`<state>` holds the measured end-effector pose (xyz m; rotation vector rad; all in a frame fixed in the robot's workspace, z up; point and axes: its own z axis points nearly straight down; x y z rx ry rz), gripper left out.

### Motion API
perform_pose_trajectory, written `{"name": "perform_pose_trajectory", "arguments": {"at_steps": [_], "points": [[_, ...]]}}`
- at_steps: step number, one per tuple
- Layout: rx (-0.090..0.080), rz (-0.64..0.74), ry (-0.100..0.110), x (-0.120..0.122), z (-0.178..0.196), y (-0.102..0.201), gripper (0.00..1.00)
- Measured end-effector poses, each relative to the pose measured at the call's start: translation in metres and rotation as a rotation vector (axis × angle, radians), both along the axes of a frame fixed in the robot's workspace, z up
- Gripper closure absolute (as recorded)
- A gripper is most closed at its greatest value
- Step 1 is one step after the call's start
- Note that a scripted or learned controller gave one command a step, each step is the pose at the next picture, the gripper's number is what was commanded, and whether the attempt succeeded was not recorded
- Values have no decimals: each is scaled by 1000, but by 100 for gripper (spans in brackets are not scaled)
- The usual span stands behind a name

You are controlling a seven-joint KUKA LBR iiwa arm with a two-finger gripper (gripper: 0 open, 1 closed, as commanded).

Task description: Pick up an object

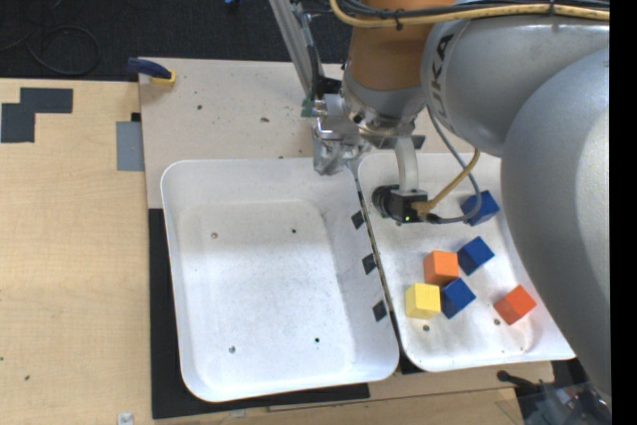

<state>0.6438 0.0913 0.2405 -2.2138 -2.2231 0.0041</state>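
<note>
On the worktop's near right, the right bin (pixel 537 338) holds a red block (pixel 515 305), a yellow block (pixel 423 300), two blue blocks (pixel 457 297) (pixel 476 254) and an orange block (pixel 441 266), clustered close. Another blue block (pixel 483 207) lies farther back. The gripper (pixel 331 157) hangs over the bins' far edge, grasping nothing visible; whether it is released or clenched is unclear.
</note>
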Motion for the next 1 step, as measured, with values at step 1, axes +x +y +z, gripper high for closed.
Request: {"name": "perform_pose_trajectory", "arguments": {"at_steps": [1], "points": [[-2, -2, 0, 0, 0, -2, 0]]}}
